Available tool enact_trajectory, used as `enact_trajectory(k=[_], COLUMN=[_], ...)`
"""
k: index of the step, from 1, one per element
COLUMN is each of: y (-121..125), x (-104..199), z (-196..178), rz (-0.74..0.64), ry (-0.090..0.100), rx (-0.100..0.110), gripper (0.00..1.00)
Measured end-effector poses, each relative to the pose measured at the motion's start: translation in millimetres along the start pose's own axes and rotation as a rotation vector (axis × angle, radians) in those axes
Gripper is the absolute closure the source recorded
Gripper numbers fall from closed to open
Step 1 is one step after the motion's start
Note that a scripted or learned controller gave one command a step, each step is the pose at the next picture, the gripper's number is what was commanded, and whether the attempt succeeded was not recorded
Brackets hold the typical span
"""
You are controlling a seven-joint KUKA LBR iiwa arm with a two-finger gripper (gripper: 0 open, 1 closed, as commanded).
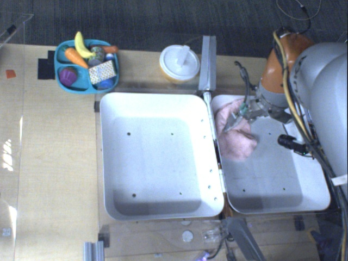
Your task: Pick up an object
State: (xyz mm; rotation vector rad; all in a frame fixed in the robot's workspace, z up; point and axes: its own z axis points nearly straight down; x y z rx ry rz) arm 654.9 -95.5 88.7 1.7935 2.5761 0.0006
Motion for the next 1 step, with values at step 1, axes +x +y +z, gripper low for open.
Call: enact_trajectory(k=[1], y=[3.2], x=[-0.3], z=[-13.6], rz=[-0.007], ry=[-0.007], rx=[-0.009], gripper=[1.0])
